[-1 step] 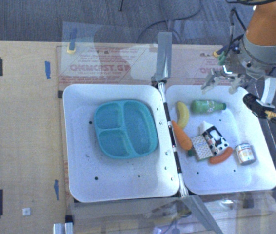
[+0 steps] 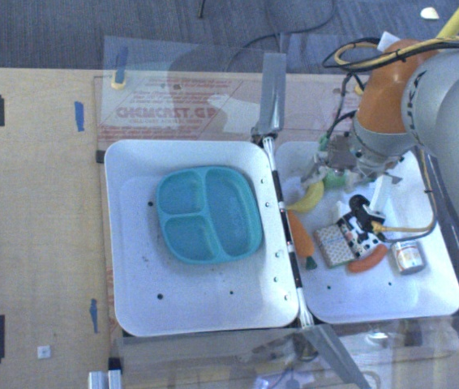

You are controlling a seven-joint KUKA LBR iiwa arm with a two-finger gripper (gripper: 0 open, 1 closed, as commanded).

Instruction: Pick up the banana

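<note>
Banana (image 2: 309,197): one, right bin (image 2: 424,298), just below pincer (image 2: 332,167); pincer state indiscernible. Carrot (image 2: 300,235): one. Teal divided plate (image 2: 210,214): one, left bin (image 2: 132,298).

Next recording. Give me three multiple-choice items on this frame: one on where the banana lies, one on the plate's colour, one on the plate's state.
1. Where does the banana lie?
A. In the right bin, near its left wall
B. On the divided plate
C. On the bench outside both bins

2. What colour is the divided plate in the left bin?
A. Red
B. Teal blue
C. Yellow

3. What is the plate's state?
A. Flipped upside down
B. Stacked with food
C. Upright, its compartments bare

Answers
1: A, the banana lies in the right bin just below the hand, above the carrot.
2: B, the plate is plainly teal blue against the white bin.
3: C, its three hollows face up with nothing in them.
</note>
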